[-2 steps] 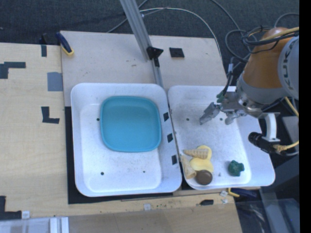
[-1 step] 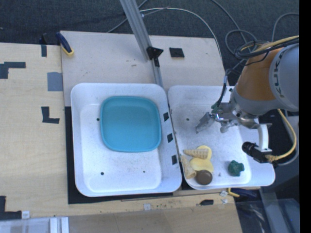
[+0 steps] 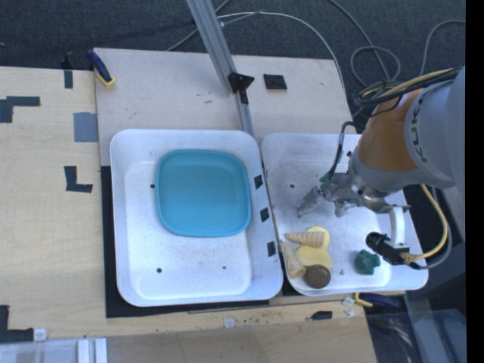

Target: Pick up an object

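Grey gripper (image 3: 327, 201) is hovering with fingers spread, grasping nothing, in the right bin (image 3: 281, 157) just above the yellow toys (image 3: 311, 246)

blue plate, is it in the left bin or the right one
In the left bin. The blue plate lies flat on the floor of the left bin, while the small toys sit in the right bin.

Bright, even overhead light, soft shadows, slightly blurry throughout, perhaps mild glare on white bins (image 3: 128, 203).
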You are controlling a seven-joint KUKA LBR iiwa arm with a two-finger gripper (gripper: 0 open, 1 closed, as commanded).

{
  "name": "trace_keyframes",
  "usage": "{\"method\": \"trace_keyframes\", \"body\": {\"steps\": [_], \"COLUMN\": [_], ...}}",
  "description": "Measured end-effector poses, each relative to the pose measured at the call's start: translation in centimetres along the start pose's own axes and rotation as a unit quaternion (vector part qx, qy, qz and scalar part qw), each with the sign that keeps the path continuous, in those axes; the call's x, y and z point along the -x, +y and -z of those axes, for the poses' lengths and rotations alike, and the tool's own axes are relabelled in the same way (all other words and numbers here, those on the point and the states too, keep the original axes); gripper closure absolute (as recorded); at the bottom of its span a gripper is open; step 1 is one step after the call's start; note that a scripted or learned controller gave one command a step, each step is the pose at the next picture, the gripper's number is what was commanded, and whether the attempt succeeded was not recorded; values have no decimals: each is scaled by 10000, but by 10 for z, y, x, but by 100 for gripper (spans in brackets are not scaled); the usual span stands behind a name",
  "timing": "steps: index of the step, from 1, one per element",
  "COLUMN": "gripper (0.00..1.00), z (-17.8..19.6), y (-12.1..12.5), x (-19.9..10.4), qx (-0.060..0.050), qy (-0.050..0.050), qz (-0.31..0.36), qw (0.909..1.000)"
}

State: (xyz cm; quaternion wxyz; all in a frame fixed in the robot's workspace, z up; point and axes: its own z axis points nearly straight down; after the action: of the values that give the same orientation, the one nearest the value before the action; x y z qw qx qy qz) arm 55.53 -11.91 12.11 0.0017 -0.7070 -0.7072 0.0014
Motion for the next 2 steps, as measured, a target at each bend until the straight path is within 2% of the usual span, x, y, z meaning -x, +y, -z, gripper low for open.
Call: {"method": "trace_keyframes", "body": {"steps": [1,2], "gripper": [100,100], "z": [12,55], "y": [1,6], "x": [0,3], "qx": [17,34], "qy": [0,-4], "qz": [5,0], "qw": [10000,10000]}}
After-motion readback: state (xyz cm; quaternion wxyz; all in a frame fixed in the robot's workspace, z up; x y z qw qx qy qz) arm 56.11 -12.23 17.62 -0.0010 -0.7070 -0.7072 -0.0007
